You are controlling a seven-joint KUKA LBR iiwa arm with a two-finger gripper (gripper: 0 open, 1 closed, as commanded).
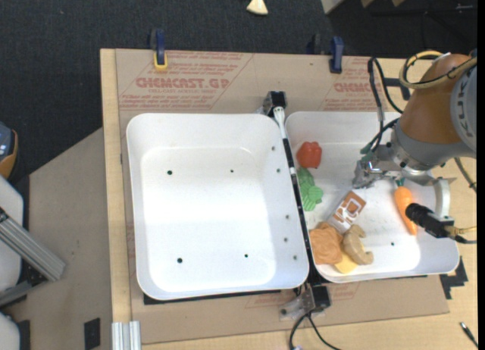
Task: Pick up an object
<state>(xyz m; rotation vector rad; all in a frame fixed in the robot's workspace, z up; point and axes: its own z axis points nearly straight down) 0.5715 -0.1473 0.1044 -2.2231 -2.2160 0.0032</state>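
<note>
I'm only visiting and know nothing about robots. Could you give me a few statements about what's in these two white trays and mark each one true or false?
1. All the loose objects lie in the right bin. True.
2. The red object lies in the left bin. False: it lies in the right bin, near the divide between the two.
3. The green object lies just below the red one in the picture. True.
4. The orange carrot-shaped piece sits at the far left of the bench. False: it lies at the right bin's right side, beside the arm.
5. The arm reaches over the left bin. False: it is over the right bin.
</note>
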